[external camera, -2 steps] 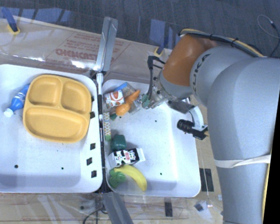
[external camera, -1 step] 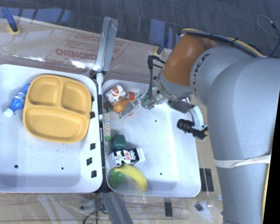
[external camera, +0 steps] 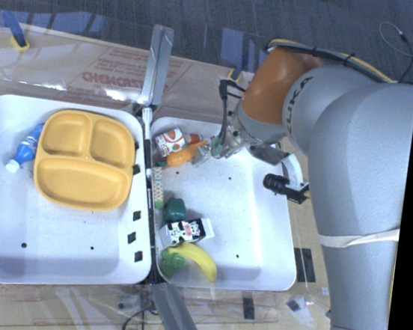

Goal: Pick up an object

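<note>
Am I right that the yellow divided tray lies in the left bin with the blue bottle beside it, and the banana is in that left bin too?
Not quite: the banana lies in the right bin, as the camera view shows. The yellow divided tray and blue bottle are indeed in the left bin.

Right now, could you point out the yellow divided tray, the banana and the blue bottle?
Yellow plastic divided tray [external camera: 85,158]: camera view, on the ridge between its compartments.
Yellow banana [external camera: 198,260]: camera view, middle of its curved body.
Blue plastic bottle [external camera: 28,146]: camera view, on its blue body.
</note>
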Action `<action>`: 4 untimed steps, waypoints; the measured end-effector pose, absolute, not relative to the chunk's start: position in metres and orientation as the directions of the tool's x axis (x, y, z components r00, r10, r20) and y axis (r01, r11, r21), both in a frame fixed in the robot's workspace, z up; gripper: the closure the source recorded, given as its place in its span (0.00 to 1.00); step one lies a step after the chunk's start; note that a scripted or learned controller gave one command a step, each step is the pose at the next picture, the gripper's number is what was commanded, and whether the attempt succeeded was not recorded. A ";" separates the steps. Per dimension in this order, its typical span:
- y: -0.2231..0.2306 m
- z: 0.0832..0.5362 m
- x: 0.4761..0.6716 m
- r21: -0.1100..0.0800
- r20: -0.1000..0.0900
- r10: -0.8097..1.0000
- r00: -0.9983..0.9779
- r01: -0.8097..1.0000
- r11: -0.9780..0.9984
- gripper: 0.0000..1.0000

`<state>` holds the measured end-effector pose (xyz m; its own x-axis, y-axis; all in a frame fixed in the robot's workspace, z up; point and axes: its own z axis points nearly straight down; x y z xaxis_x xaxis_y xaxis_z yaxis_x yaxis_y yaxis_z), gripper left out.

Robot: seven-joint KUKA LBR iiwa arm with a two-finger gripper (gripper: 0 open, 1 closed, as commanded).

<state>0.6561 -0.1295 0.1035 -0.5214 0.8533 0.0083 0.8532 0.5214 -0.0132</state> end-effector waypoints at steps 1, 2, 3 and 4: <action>-0.129 0.104 0.656 -0.013 0.008 0.853 -0.522 0.853 0.522 0.00; -0.129 0.111 0.657 -0.015 0.009 0.851 -0.525 0.851 0.525 1.00; -0.129 0.111 0.657 -0.016 0.009 0.851 -0.525 0.851 0.525 0.00; -0.105 0.090 0.656 -0.006 -0.001 0.901 -0.434 0.901 0.434 0.00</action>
